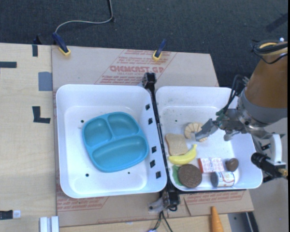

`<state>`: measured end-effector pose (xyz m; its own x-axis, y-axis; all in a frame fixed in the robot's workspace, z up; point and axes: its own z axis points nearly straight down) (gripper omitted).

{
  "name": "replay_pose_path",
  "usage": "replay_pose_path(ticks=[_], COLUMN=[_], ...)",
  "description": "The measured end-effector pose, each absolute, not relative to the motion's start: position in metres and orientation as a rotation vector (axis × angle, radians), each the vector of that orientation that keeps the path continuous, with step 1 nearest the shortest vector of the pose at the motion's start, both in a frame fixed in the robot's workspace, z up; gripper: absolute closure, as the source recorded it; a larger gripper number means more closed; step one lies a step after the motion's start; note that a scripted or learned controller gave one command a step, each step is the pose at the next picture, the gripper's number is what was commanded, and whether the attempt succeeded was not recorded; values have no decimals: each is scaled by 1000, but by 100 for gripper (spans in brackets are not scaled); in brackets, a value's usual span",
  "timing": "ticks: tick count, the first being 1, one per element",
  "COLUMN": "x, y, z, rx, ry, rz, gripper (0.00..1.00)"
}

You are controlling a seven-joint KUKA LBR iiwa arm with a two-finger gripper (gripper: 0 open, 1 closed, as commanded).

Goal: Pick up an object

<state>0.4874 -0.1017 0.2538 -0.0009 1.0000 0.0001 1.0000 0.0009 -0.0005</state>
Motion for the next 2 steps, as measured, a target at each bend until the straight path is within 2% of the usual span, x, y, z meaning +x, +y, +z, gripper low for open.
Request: replay_pose_path(ticks=[1,2], x=[521,591], y=[-125,-112], z=[94,88], rx=[-2223,-2226], ry=[-2222,-2227], rz=[-2,-9], gripper=[0,0])
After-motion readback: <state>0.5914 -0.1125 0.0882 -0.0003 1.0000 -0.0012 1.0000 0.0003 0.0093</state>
